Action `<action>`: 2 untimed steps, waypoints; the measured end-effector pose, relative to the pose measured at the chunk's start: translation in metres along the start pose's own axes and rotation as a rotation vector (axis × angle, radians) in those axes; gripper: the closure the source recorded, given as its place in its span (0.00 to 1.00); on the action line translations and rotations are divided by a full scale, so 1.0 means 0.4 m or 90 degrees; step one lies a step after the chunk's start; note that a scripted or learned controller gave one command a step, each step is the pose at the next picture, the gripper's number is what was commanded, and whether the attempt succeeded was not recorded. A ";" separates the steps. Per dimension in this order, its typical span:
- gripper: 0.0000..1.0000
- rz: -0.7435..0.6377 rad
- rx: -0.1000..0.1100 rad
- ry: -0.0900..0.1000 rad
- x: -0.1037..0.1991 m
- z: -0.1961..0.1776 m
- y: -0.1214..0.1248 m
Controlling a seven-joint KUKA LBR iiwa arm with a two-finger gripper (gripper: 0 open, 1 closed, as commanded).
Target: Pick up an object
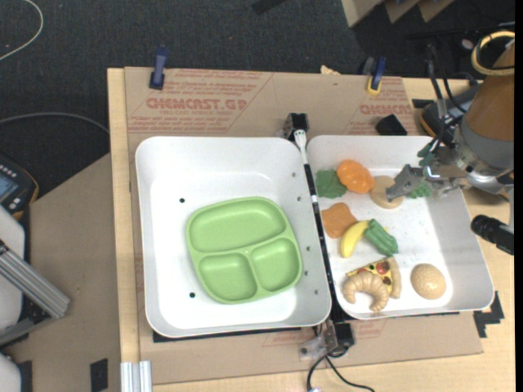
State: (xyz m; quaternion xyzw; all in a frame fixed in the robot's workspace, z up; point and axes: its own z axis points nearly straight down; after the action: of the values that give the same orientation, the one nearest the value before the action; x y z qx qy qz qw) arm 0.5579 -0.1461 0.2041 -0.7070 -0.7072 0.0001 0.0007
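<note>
Gripper [406, 188] low over the right bin [458, 300] beside a tan disc [386, 196]; finger opening indiscernible, nothing visibly held; pick judged not yet accomplished

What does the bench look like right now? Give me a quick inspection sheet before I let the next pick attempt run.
Surface: two white bins side by side, left bin and right bin, on a cardboard sheet.
Job's things: in the right bin, an orange piece, green leaf, banana, green vegetable, croissant, pizza slice, bread roll, orange-brown piece.
Clutter: green divided tray in the left bin.
Grippers: gripper low over the right bin's far side; finger state unclear.
Cables: black cables behind the arm; cable at the near edge.
Surroundings: two blue clamps; dark carpet.
</note>
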 end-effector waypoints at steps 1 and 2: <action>0.00 0.000 0.004 0.002 0.102 0.312 -0.178; 1.00 0.001 -0.003 -0.002 0.094 0.272 -0.168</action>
State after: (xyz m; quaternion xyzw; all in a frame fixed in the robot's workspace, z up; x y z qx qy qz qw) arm 0.4904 -0.1083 0.0952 -0.7078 -0.7064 -0.0006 -0.0021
